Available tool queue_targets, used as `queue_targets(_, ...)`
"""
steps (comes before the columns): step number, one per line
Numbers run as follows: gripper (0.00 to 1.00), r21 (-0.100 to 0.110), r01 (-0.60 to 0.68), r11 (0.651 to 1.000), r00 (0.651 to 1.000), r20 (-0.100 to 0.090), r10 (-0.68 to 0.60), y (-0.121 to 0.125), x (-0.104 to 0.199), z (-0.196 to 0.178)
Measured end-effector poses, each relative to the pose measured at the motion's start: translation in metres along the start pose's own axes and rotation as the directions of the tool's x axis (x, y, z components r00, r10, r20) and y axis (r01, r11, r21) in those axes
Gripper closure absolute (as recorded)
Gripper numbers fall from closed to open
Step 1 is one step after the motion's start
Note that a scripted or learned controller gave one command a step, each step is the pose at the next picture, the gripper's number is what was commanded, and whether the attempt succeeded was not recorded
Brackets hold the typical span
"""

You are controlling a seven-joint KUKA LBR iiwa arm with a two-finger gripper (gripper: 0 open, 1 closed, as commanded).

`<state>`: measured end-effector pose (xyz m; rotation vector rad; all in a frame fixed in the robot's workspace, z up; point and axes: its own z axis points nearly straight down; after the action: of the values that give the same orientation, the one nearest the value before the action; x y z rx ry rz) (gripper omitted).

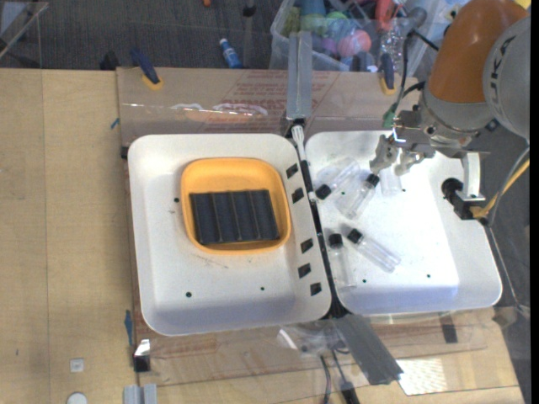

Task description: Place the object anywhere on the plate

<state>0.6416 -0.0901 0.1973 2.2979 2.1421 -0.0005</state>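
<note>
The grey arm's two-finger gripper [389, 160] hangs over the upper part of the right shallow white bin [438, 259], and whether its jaws are released or clenched cannot be told. Clear plastic tubes with black caps [360, 190] lie in that bin near the gripper, while the yellow-orange rounded plate [194, 179], with a dark ribbed rectangular block [234, 217] on it, sits in the left white bin [160, 284].

Legible text: very little. Arm housing [515, 53], grey shell at the upper right: part of dark lettering at the frame edge, seemingly "K", remainder cut off; brand not readable in full. Clear tape strip [253, 91] on the cardboard behind the bins: faint reddish printed lines, too blurred to make out any word. Yellow plate [195, 175], the dark ribbed block on it [234, 217], both white bins [152, 225]: no labels, numbers or signs visible.
</note>
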Motion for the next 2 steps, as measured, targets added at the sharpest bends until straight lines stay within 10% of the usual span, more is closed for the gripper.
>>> queue_targets(2, 1.00, -0.004, 0.285, 0.958, 0.958, 0.001, -0.285, 0.024, 0.026, -0.033)
